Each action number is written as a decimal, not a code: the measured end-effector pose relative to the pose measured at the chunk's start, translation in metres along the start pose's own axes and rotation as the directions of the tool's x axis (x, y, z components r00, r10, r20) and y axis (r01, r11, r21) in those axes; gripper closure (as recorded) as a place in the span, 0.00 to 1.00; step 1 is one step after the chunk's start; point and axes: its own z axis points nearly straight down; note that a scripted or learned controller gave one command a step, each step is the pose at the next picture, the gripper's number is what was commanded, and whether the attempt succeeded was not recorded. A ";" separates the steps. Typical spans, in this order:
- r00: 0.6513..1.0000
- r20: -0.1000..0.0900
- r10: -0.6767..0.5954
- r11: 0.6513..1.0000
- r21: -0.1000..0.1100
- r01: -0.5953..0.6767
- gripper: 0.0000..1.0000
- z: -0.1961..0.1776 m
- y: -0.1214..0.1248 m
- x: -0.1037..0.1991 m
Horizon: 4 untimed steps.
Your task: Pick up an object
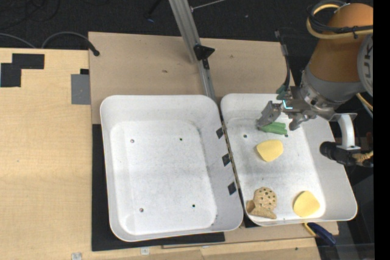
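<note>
Our gripper [281, 117] hangs low over the far end of the right bin [332, 207], its two fingers spread wide, one on each side of a small green object [276, 128] that lies flat on the bin floor. We judge the spread as deliberate — wide enough to straddle the piece before closing. Nothing is between the fingers in a way we could call a hold; the green piece sits just beneath and slightly ahead of the tips, and whether they touch it we cannot tell. Other candidates lie nearer the camera in the same bin: a yellow wedge [270, 150] just beside the green piece, a second yellow piece [306, 204] near the front corner, and a brown speckled cookie-like thing [264, 202] by the front wall. Beside it sits the left bin [122, 115].
</note>
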 end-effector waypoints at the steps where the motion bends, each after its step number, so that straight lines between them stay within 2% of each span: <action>1: 1.000 0.000 0.002 1.000 -0.005 -0.002 0.00 -0.002 0.001 -0.001; 2: 1.000 0.000 0.002 1.000 0.002 -0.002 0.00 0.061 0.000 -0.006; 3: 1.000 0.000 0.002 1.000 0.001 -0.002 0.00 0.105 -0.003 -0.001; 4: 1.000 0.004 0.004 1.000 -0.008 -0.004 0.00 0.146 -0.002 -0.002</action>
